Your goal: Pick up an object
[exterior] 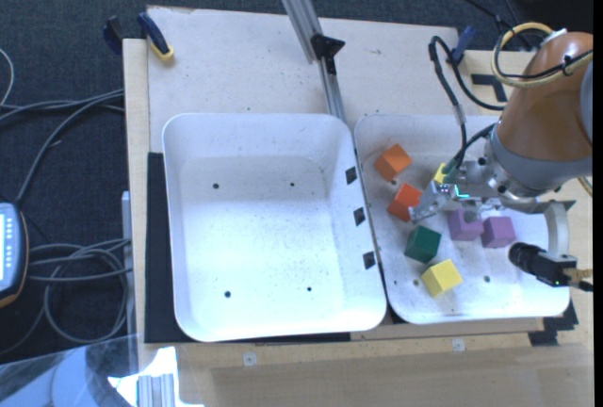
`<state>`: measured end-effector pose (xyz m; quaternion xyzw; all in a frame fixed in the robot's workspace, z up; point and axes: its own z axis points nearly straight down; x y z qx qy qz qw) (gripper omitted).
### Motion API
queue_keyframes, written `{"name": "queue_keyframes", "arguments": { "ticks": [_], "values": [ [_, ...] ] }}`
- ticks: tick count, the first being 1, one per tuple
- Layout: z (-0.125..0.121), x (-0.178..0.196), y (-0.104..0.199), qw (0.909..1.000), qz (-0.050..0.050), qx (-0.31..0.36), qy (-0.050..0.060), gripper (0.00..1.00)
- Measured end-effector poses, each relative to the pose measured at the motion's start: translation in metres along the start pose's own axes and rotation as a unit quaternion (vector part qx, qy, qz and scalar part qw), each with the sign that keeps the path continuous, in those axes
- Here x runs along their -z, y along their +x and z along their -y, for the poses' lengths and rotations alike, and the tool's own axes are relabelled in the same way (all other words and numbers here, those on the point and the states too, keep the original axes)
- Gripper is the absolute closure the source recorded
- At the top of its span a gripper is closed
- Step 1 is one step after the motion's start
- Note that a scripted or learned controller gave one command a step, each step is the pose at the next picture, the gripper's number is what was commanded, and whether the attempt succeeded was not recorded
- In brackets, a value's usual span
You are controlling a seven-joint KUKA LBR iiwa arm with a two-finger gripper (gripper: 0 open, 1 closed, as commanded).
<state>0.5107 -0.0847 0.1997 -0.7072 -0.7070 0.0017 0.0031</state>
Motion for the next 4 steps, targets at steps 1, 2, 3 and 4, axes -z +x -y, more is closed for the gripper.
{"name": "queue_keyframes", "arguments": {
  "ticks": [1,2,3,4],
  "values": [
    [-0.001,0.002,0.000,1.0000,0.001,0.000,-0.003,0.00],
    [0.005,-0.060,0.002,1.0000,0.000,0.000,0.001,0.00],
    [0.006,-0.103,0.003,1.0000,0.000,0.000,0.000,0.00],
    [0.004,-0.090,0.003,1.0000,0.001,0.000,-0.004,1.00]
  ]
}}
